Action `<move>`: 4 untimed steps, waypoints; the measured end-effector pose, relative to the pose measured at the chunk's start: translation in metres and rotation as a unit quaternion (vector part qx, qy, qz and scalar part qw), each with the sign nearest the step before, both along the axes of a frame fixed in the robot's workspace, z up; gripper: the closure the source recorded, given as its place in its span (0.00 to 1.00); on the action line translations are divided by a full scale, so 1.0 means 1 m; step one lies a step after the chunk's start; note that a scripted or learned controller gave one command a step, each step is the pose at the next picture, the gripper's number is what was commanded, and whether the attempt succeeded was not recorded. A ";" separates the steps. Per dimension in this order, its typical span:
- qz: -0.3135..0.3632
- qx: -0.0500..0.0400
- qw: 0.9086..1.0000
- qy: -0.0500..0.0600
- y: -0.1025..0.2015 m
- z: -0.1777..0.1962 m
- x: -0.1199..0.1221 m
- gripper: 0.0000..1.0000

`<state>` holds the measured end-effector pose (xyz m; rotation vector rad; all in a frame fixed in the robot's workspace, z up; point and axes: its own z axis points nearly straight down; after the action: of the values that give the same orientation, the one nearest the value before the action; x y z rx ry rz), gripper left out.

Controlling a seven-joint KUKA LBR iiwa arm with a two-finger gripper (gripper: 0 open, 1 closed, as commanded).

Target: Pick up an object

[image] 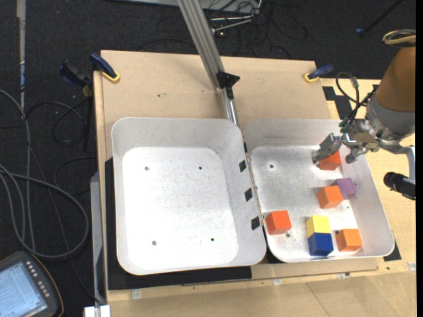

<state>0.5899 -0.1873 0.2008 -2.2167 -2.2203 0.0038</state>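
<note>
Gripper [338,149] over the right bin [291,154]

An orange block [330,160] is seen at the fingertips, at the right of the frame; whether it is grasped cannot be told.

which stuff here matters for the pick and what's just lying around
Job:
- gripper
- orange block by the gripper
- other small blocks: orange, purple, orange, yellow, blue, orange
- right white bin

Lying about:
- left white bin
- blue-and-yellow clamps
- floor cables
</note>
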 end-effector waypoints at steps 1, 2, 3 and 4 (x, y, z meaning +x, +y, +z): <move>0.000 -0.001 1.000 -0.002 0.000 0.003 0.001 0.00; 0.000 0.000 1.000 0.001 0.004 -0.061 0.002 0.00; -0.001 -0.001 1.000 -0.001 0.005 -0.108 0.001 0.00; -0.001 -0.001 1.000 -0.003 0.004 -0.095 0.003 1.00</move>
<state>0.5927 -0.1828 0.1058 -2.2233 -2.2226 -0.0015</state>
